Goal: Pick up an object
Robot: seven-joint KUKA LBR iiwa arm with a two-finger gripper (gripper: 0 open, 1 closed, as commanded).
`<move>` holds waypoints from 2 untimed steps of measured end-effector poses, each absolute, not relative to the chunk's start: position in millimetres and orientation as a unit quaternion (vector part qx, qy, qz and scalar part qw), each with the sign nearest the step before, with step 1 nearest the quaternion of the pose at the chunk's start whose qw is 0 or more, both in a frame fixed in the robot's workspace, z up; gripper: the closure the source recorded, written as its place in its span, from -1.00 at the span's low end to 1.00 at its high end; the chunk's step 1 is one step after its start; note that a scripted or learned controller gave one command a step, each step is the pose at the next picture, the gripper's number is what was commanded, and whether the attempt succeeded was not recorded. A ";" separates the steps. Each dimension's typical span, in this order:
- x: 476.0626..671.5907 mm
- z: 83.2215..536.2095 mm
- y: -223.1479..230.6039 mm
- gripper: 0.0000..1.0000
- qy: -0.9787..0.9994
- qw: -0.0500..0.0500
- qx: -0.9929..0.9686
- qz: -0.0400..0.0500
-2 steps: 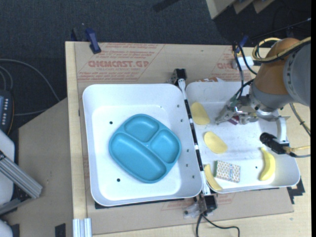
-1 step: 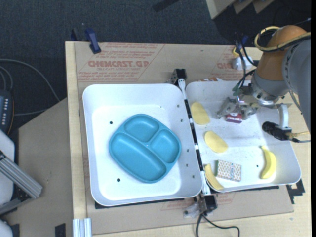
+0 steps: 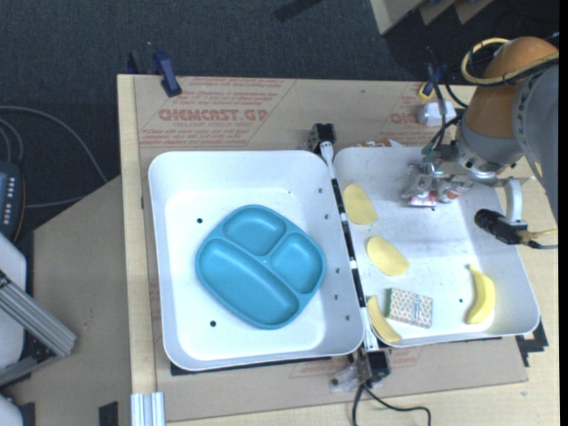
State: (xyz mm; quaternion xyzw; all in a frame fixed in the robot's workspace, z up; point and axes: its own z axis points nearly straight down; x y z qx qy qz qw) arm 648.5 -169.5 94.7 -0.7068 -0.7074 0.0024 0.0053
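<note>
claw (image 3: 432, 189) low at 1 o'clock of right bin (image 3: 444, 238), probably lining up a grab | grip state: can't tell | banana (image 3: 480, 296) at 5 o'clock, untouched

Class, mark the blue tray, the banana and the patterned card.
blue tray (image 3: 257, 264), camera view, its central divider.
banana (image 3: 481, 296), camera view, mid-body.
patterned card (image 3: 410, 307), camera view, its centre.

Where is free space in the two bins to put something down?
Left bin: bare strips around the blue plate, widest along its far side. Right bin: a bare patch between chips and banana. Crowded near the gripper and the packet.
</note>
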 end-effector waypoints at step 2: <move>640.7 186.1 -43.4 1.00 -0.708 -0.001 -0.706 -0.002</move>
